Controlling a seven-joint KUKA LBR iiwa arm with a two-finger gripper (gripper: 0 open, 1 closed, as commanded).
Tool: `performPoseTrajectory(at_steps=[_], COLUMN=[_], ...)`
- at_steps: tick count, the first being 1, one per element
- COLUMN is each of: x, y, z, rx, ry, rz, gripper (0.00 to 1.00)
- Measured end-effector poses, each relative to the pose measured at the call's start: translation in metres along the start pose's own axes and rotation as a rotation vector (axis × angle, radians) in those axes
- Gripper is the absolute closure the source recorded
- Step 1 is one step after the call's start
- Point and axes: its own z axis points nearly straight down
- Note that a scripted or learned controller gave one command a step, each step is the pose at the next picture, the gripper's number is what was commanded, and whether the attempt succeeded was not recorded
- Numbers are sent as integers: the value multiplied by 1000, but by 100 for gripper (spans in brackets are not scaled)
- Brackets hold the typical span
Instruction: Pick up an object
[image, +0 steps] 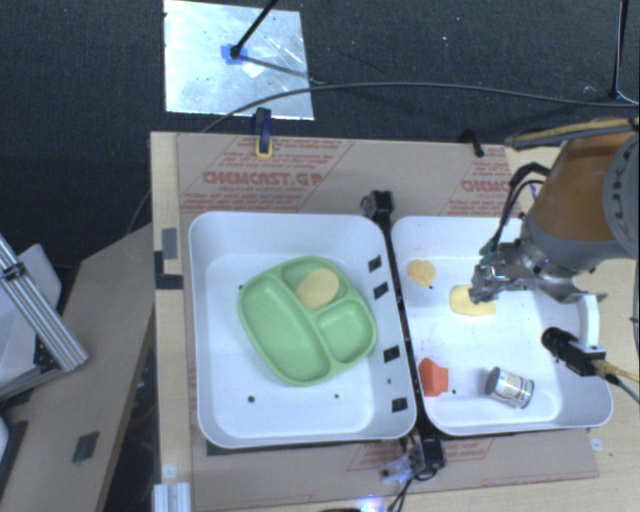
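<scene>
My gripper (484, 285) hangs low in the right bin (560, 415), right over the upper right part of a flat yellow piece (468, 303). A smaller yellow-orange piece (422, 271) lies to its left near the bin's upper left corner. An orange-red block (433, 377) sits at the lower left of this bin, and a small silver can (509, 387) lies on its side toward the front. In the left bin (220, 300) a green divided plate (300, 320) carries a pale yellow round item (318, 288) in its top compartment.
A black divider with clips (392, 300) runs between the two bins. A brown cardboard sheet (300, 170) lies under both bins. A shiny foil square (235, 60) sits on the dark floor at the back.
</scene>
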Motion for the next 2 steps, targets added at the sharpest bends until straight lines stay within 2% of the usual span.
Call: performPoseTrajectory(at_steps=[1,2], x=[0,48], y=[2,3], z=[-40,-40], rx=[-1,3], ry=[0,3], rz=[-1,-6], gripper=[100,100])
